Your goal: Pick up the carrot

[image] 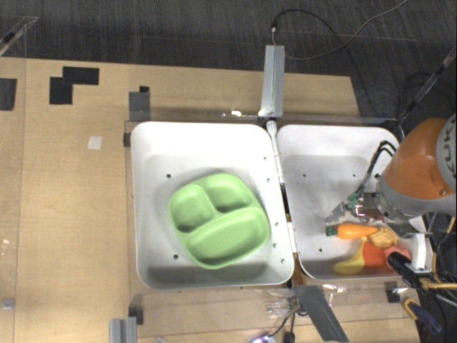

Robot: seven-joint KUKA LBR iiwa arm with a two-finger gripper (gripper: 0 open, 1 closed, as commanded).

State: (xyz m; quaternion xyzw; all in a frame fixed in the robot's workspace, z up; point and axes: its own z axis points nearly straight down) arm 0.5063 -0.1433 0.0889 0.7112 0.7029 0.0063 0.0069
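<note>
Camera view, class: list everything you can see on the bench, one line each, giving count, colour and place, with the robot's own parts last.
Bins: two, white, side by side on the bench.
Divided plate: one, green, three compartments, in the left bin.
Carrot: one, orange with a green top, in the right bin, lying just below the gripper.
Banana: one, yellow, near the right bin's front wall.
Other toy foods: a small cluster, tan and red-orange, right of the carrot; exact count unclear.
Arm: one, grey with orange band, reaching in from the right.
Gripper: one, above the carrot.

Light wooden bench [64, 213] (black markers) before dark carpeted floor [143, 13].
</note>
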